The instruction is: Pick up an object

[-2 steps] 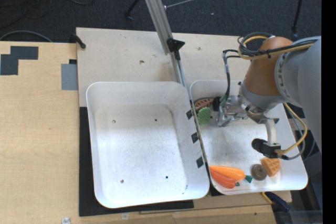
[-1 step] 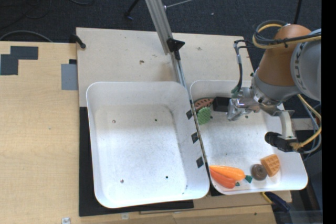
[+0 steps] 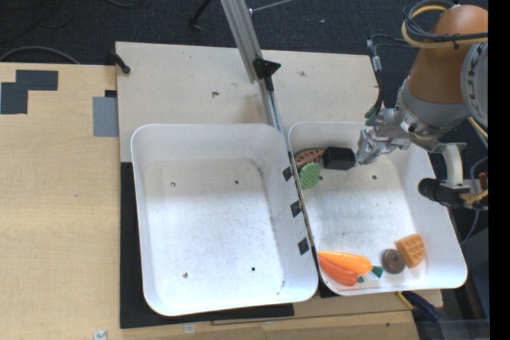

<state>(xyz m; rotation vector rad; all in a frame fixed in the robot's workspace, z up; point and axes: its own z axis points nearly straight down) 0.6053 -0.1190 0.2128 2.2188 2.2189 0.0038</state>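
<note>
- A pale wooden bench (image 3: 56, 195) filled the lower left, with grey and dark patches near its upper edge; behind it lay dark floor (image 3: 119, 4) strewn with cables.
- A beige board (image 3: 199, 84) sat under the two bins, a slanted aluminium rail (image 3: 239, 16) crossing it from the top down to the seam between them.
- The left bin (image 3: 207, 211), white and speckled, was the larger-looking tray, its floor dotted with a few small holes.
- The right bin (image 3: 446, 259) held every loose object in view.
- The grey arm (image 3: 446, 68), its orange band uppermost, reached in from the right over the right bin's upper edge.
- An orange carrot-shaped toy (image 3: 344, 265) lay against the right bin's near wall, a small teal piece at its right end.
- An orange waffle-textured piece (image 3: 411, 250) rested near the near right corner, touching a small round brown object (image 3: 392, 259).
- A green ridged object (image 3: 309, 174) lay at the right bin's upper left, beside the divider, with a brownish-red item (image 3: 308, 157) just behind it, partly hidden.
- The gripper (image 3: 339, 158) hung low in the bin just beside those two items; its dark tip read as one blurred block, so whether the fingers were spread or pressed together could not be told.
</note>
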